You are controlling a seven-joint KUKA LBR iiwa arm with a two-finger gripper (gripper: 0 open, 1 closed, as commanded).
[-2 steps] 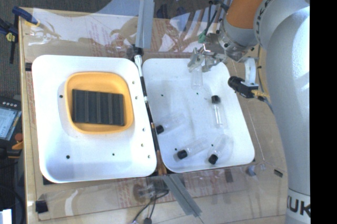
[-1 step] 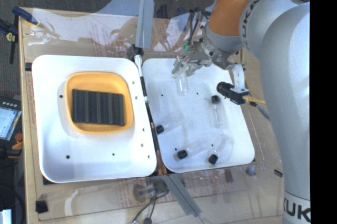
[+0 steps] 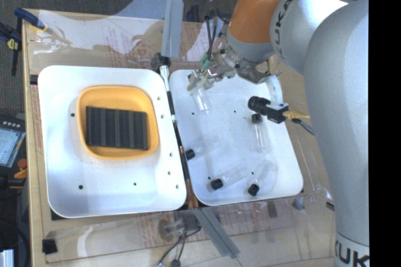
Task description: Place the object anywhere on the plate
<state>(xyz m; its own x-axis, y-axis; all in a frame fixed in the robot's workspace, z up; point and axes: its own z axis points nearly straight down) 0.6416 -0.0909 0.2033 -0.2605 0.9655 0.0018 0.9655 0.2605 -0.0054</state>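
A yellow plate (image 3: 116, 99) with a dark ridged insert (image 3: 119, 128) sits in the left white bin (image 3: 62, 184). Several clear plastic tubes with black caps lie in the right bin (image 3: 285, 181): one at the right (image 3: 257, 134) and two near the front (image 3: 233, 175) (image 3: 262, 177). My gripper (image 3: 202, 79) hovers over the back left corner of the right bin. Another clear tube (image 3: 202, 99) shows directly under it, and whether it is held or lying on the bin floor cannot be made out.
A small black cap (image 3: 189, 151) lies by the right bin's left wall. A black fitting (image 3: 264, 106) with a yellow cable juts from the wrist over the bin. The big grey arm (image 3: 326, 71) covers the right side. A grey bar (image 3: 171, 24) stands behind the bins.
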